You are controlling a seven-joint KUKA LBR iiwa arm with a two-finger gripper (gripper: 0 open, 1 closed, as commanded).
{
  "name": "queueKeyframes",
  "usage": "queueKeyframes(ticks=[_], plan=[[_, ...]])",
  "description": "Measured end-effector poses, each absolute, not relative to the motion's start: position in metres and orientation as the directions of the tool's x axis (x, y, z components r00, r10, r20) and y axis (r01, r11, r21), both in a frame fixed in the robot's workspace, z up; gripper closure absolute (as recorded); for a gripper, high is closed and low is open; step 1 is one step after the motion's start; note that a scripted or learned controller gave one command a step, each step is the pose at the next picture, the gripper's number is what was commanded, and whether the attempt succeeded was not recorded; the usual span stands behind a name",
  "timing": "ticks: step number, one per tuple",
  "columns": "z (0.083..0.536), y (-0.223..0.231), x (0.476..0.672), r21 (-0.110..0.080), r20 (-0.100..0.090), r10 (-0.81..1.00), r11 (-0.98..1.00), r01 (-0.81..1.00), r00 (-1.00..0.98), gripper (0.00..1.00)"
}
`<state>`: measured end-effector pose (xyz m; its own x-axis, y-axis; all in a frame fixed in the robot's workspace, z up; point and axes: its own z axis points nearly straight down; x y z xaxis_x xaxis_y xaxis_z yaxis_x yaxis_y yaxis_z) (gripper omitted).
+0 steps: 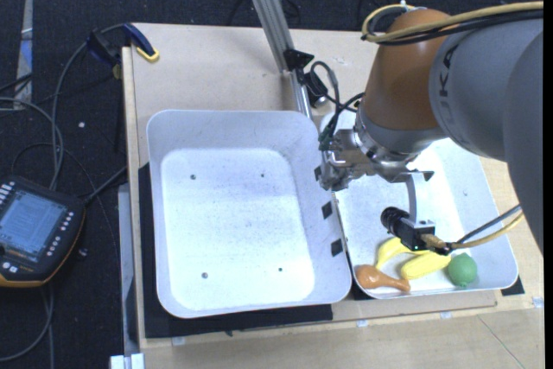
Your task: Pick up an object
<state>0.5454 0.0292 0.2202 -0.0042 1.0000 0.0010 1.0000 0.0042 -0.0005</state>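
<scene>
The right bin (471, 177) holds three things at its near end. A yellow banana-shaped toy (406, 259) lies there, with an orange gourd-shaped piece (380, 277) to its near left and a green ball (462, 270) to its right. My gripper (339, 167) hangs under the orange-banded wrist at the left wall of the right bin, near the divide between the bins. It stands well behind the three things and apart from them. Nothing is seen held in it.
The left bin (233, 212) is white with a speckled floor. Two small black clips (333, 229) sit on the wall between the bins. A slanted metal rail (272, 13) rises behind the bins. A handheld pendant (30, 229) lies off the bench at left.
</scene>
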Motion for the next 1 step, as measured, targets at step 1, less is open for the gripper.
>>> queueKeyframes(ticks=[1], plan=[[0.2378, 0.0817, 0.5396, 0.001, 0.001, 1.0, 0.005, 1.0, -0.005, 1.0]])
